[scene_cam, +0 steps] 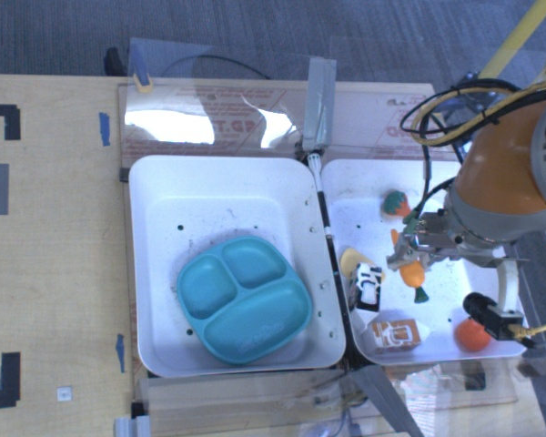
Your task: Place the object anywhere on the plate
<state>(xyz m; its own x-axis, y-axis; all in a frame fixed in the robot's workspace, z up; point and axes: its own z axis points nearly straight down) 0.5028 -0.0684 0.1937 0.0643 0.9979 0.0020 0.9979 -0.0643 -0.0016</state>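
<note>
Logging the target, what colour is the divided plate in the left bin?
Teal blue all over, plate, seen clearly in the camera view.

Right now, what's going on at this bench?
The robot arm reaches in from the right over the right bin, its gripper low among small toy foods. A small orange carrot sits right at the gripper, but I can't tell whether it is gripped. Nearby lie a second carrot, an orange ball, a small box and a black-and-white carton. The blue plate sits in the left bin, with nothing on it yet.
</note>
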